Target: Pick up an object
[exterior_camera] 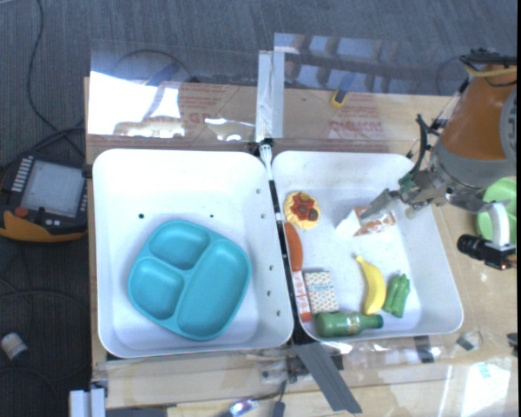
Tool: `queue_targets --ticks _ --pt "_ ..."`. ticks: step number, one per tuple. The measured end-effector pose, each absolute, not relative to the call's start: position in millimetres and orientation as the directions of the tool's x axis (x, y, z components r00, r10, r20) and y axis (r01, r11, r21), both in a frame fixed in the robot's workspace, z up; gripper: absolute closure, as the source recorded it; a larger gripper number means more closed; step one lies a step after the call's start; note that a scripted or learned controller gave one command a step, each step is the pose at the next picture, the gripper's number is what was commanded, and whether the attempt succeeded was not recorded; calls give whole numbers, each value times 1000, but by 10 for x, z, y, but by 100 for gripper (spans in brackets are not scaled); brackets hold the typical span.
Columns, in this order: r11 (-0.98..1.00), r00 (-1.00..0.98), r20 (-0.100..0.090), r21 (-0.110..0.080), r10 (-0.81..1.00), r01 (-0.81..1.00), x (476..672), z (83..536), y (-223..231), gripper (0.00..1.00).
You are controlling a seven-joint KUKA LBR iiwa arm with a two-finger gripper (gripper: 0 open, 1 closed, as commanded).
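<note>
- While the arm reaches in from the right, its gripper (371, 208) sits low in the right bin (434, 268); I cannot tell its state.
- A red-and-white packet (375, 224) lies just beside it.
- Nearer: banana (372, 285), green bottle (348, 323).
- Left bin (113, 233) holds a blue tray (189, 277).

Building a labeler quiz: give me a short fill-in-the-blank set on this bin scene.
1. The blue divided plate lies in the ____ bin.
2. The banana lies between a small green object and a ____ packet.
3. The green bottle lies on its ____.
4. The pincer is over the ____ bin.

Missing words: left; checkered; side; right
</note>
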State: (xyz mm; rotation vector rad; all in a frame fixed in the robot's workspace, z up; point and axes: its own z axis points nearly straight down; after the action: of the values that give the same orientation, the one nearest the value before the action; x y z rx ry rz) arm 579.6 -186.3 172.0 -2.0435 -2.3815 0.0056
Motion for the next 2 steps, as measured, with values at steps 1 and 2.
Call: queue_targets --ticks 1,2 --pt "329 -329 -6 9 944 944 5389 894 -1837 0" --pt "473 -472 -16 14 881 881 4938 905 -1752 0"
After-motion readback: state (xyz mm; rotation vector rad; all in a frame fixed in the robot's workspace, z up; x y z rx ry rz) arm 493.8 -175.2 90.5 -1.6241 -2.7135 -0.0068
